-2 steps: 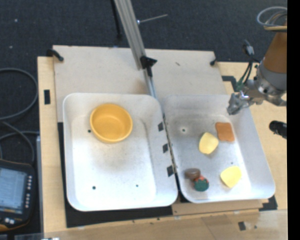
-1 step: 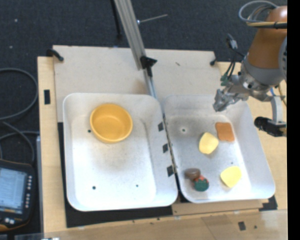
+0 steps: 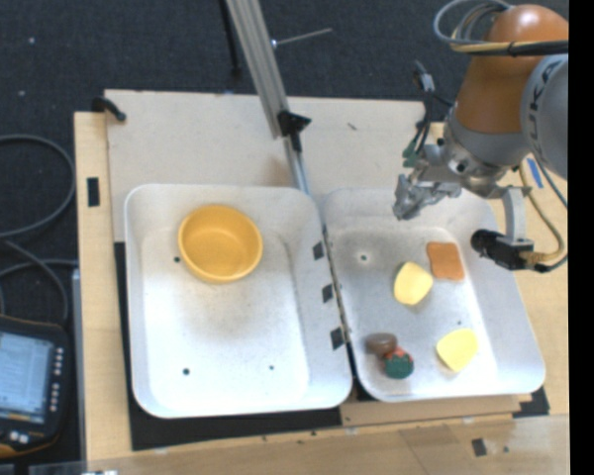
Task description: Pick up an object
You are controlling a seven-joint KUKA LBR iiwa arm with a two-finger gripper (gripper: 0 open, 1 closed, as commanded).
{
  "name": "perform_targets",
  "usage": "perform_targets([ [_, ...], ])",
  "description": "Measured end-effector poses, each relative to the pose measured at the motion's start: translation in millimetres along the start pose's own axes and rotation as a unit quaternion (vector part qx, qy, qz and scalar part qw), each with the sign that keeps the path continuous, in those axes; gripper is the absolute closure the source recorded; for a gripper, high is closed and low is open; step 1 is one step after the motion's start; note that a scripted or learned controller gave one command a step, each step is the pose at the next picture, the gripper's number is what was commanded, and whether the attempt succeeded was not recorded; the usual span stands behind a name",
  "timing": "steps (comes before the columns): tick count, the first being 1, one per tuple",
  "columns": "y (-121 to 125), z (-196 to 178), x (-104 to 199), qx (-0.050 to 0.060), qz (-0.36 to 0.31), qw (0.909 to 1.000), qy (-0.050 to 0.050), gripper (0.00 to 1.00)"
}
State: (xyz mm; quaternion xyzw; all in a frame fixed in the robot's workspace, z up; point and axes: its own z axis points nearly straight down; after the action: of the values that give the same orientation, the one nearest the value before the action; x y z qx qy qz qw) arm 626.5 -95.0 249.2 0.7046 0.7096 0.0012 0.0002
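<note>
A yellow bowl (image 3: 220, 242) sits alone in the left bin (image 3: 158, 364) on the tabletop (image 3: 178, 127), well apart from the action. In the right bin (image 3: 505, 364), 5 small items lie scattered: a brown lump (image 3: 380, 343) touching a green-and-red piece (image 3: 398, 364) at the near edge, a pale yellow piece (image 3: 413, 284) at centre, an orange block (image 3: 445, 261) just beside it, and a second yellow piece (image 3: 457, 349) near the right corner. The end effector (image 3: 412, 202) hangs over the bin's far edge with nothing in it; whether it is parted or closed cannot be told. The likeliest target, the orange block, lies nearer and slightly right of it, long axis running roughly far to near, tilted a little.
</note>
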Motion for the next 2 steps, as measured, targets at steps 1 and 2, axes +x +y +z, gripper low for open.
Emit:
perform_targets([
  [1, -4, 0, 49, 0.001, 0.0, 1.0, 0.0, 1.0],
  [2, 0, 8, 93, 0.002, 0.001, 1.0, 0.0, 1.0],
])
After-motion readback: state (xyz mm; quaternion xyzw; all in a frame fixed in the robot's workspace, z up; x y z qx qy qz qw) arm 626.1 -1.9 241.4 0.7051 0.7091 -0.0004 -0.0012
